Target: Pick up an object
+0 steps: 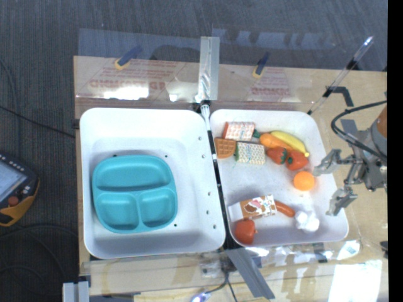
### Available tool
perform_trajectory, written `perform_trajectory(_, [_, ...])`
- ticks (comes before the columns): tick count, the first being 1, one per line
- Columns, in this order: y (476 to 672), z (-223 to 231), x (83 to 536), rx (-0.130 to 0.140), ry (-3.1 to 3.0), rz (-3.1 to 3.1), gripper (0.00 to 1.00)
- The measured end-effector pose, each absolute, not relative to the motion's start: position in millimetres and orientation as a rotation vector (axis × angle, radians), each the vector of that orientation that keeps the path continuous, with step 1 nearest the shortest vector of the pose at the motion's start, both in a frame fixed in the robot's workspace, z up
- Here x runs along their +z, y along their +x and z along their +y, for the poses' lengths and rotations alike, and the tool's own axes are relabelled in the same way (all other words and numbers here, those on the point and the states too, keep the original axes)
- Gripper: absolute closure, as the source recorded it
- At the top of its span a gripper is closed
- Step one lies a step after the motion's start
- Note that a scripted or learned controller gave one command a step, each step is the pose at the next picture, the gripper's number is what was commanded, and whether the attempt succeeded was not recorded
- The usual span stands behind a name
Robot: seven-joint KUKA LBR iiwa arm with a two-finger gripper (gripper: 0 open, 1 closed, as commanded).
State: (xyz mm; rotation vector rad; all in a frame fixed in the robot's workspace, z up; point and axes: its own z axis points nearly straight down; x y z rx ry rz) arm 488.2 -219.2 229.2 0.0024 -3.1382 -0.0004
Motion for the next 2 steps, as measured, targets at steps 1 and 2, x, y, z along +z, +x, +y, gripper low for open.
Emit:
perform_trajectory(1, [512.5, -219.0, 92.7, 0.002, -0.191, -3.137, 0.00])
perform_trajectory(2, [582.3, -218.8, 88.6, 0.004, -0.261, -3.139, 0.00])
